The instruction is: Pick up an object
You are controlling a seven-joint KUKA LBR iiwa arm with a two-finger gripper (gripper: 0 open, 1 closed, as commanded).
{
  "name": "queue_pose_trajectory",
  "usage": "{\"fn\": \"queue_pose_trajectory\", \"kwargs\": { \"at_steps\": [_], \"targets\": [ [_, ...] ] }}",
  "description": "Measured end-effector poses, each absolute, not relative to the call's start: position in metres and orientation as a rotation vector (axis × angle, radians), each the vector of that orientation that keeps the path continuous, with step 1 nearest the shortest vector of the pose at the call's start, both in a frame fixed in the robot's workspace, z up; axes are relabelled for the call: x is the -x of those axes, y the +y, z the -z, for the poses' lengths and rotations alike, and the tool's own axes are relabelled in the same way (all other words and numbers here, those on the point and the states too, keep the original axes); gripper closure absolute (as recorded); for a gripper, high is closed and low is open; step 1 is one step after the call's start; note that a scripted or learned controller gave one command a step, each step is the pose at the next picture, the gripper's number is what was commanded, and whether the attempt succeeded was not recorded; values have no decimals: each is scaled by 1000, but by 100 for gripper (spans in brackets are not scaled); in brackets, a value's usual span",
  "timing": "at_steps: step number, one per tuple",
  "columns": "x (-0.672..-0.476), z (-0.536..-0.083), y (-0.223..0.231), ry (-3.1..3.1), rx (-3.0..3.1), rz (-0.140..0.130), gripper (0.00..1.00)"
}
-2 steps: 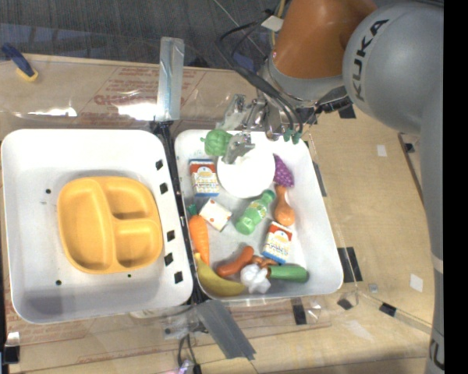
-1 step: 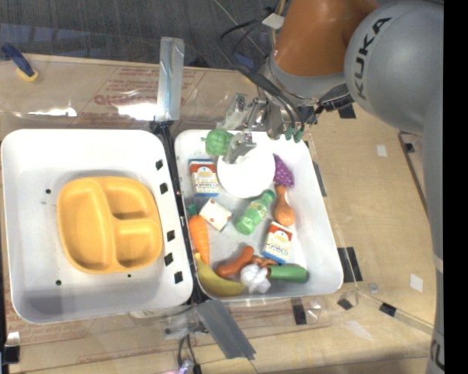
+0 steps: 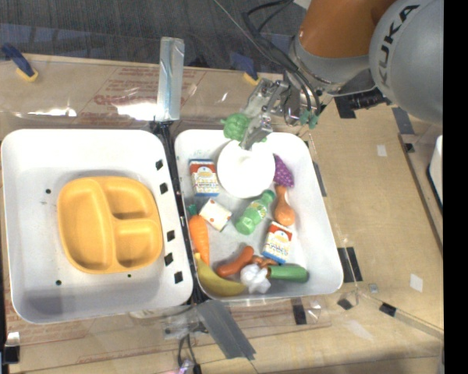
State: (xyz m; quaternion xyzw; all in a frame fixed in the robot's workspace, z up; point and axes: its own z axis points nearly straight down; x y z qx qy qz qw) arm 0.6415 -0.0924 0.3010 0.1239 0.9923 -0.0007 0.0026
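Note:
My gripper (image 3: 254, 131) hangs over the far end of the right bin (image 3: 326, 232), reaching in from the upper right. Its tip lies at the top edge of a white round dish (image 3: 244, 170); contact is unclear. A green broccoli-like toy (image 3: 235, 125) sits just left of the tip. Below it in the bin lie a small carton (image 3: 204, 176), purple grapes (image 3: 283, 170), a green bottle (image 3: 254, 213), a white cube (image 3: 215, 213), a carrot (image 3: 200, 238), a second carton (image 3: 278, 242), a red sausage (image 3: 235, 262), a banana (image 3: 217, 283) and a cucumber (image 3: 288, 272).
The left bin (image 3: 23, 178) holds a yellow divided tray (image 3: 109, 223). A strip of silver tape (image 3: 170, 80) stands at the back between the bins. Cables run behind the arm at the top. Bare wooden bench (image 3: 382, 224) lies to the right of the bins.

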Motion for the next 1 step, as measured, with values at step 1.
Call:
{"fn": "queue_pose_trajectory", "kwargs": {
  "at_steps": [1],
  "targets": [
    [-600,-259,-51,3083,-615,1,100]
  ]
}}
